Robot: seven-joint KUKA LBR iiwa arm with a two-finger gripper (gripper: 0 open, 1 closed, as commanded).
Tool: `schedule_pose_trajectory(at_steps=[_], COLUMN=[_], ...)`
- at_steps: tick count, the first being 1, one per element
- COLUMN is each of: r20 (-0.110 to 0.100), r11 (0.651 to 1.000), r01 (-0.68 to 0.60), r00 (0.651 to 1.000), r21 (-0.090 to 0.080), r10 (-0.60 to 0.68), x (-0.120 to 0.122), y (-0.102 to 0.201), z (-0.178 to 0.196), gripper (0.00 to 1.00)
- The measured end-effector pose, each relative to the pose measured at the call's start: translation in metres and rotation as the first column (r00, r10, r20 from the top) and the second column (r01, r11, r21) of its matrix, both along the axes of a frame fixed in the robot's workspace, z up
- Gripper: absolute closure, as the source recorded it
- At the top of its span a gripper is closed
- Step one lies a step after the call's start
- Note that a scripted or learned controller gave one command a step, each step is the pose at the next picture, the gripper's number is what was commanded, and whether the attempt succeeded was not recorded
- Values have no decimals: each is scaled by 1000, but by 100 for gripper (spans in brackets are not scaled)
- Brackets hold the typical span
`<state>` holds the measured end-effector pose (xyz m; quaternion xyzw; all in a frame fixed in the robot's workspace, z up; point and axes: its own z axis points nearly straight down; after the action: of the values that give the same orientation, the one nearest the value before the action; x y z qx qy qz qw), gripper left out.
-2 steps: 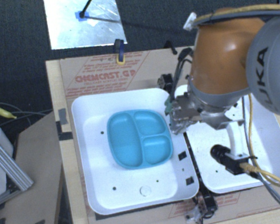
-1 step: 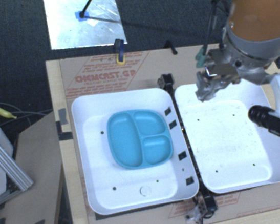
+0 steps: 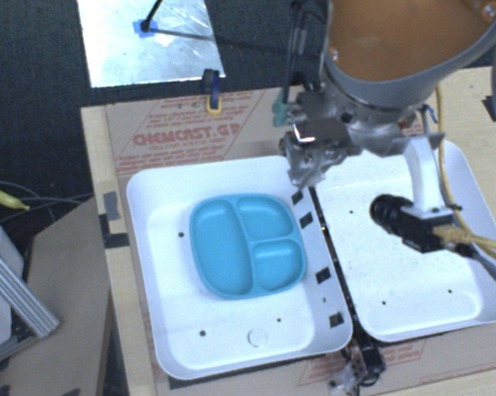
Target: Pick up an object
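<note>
A light blue plate (image 3: pixel 245 243) with three compartments lies flat in the middle of the left bin (image 3: pixel 181 339). My gripper (image 3: pixel 305 173) hangs over the far end of the divider between the two bins, just beyond the plate's far right corner. It is above the plate's level and apart from it. The big grey and orange arm above hides most of the gripper.
The right bin (image 3: pixel 410 307) lies under the arm. A small pale round mark (image 3: pixel 256 336) shows on the left bin's floor near its front wall. Brown cardboard (image 3: pixel 184 133) lies behind the bins, with a foil sheet (image 3: pixel 151 32) beyond it.
</note>
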<state>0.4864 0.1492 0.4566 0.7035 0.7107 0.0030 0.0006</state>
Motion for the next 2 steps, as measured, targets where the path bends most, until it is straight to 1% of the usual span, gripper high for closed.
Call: schedule_pose_trajectory(at_steps=[2], r20=[3], r11=[1000], r01=[-5], r00=[1000], r21=[0], r10=[5], x=[1], y=[-4], z=[21], gripper=[100])
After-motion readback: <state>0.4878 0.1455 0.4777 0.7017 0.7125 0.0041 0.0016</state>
